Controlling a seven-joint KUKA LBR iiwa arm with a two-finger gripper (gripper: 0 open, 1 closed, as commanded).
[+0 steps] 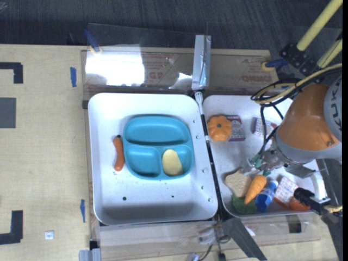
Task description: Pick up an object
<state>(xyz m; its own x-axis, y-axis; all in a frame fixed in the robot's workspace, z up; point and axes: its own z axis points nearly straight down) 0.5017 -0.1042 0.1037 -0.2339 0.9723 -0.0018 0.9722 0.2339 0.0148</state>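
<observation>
A pale wooden bench [43,162] holds two shallow white bins side by side. Over the right bin [244,105] the gripper [260,165] hangs low, and whether it is apart or together cannot be told. Just below it lies a carrot [254,189], beside a slice of bread [237,181] and a blue bottle [266,196]. A small pumpkin [219,128] sits farther up. In the left bin [109,200], a blue divided tray [155,137] holds a yellow lemon [172,162], with an orange sausage [118,153] alongside.
</observation>
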